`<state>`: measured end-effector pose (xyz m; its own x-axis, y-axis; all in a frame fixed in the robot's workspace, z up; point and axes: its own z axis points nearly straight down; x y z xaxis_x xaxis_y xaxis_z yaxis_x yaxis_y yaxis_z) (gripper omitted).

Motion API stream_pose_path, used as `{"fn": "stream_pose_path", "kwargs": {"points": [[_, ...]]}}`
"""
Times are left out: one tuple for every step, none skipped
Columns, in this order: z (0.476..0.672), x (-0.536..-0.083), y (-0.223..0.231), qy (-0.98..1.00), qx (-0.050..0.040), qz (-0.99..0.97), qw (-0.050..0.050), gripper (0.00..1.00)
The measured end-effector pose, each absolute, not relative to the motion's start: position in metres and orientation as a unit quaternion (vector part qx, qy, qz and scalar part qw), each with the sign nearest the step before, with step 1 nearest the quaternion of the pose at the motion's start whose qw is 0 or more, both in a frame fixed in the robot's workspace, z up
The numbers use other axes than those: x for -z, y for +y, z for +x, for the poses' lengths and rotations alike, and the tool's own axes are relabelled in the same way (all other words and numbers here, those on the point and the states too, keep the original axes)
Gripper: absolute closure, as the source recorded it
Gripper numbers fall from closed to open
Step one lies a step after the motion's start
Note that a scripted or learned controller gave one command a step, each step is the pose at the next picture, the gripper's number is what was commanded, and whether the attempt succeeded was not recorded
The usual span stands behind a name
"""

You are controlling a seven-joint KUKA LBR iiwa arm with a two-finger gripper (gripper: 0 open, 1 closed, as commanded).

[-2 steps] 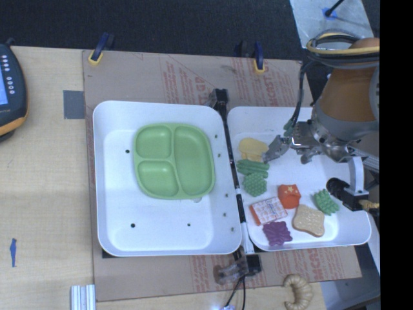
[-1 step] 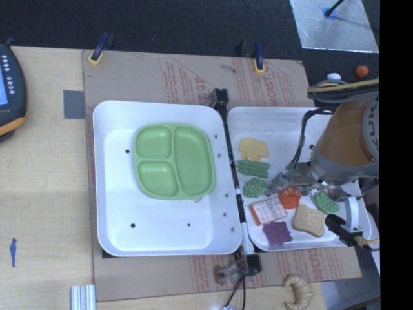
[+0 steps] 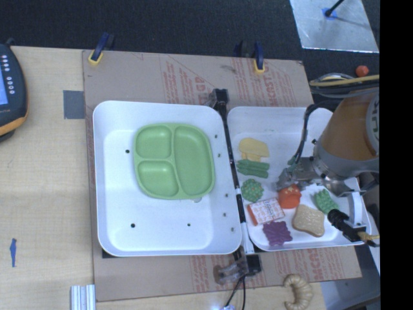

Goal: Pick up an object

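The tomato (image 3: 290, 196) sits mid right bin (image 3: 271, 118), touching the gripper (image 3: 292, 175) that hangs just above it — so we're treating it as the target. To grab it well, we'd drop straight down and center on it, keeping off the red-and-white packet (image 3: 266, 210) just to its left and the toast (image 3: 308, 219) below. It's small, round, glossy red-orange, probably slippery. How the gripper is set, or whether it has anything, we can't tell.
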<state>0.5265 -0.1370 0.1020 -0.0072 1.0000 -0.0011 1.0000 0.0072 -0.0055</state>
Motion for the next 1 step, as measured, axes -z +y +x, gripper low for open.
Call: {"fn": "stream_pose_path", "kwargs": {"points": [[0.5966, -0.1983, -0.0599, -0.712, 0.0046, -0.702, -0.003, 1.0]]}}
